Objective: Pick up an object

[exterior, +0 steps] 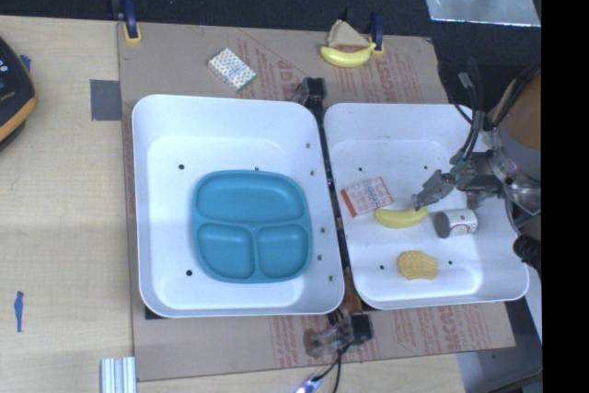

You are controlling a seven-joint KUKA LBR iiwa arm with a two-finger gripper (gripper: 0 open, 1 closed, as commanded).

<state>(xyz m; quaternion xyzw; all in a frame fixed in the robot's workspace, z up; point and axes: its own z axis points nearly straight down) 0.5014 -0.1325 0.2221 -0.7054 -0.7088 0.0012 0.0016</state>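
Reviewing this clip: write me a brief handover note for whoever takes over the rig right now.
Gripper: low in the right bin, its tip just above the banana's right end; grip state unclear, nothing visibly held.
Right bin also holds a red-and-white packet, a small can and a yellow pastry-like piece.
Left bin: blue divided tray.
Done: nothing lifted.
Left: grasp one object and raise it; the banana looks nearest.
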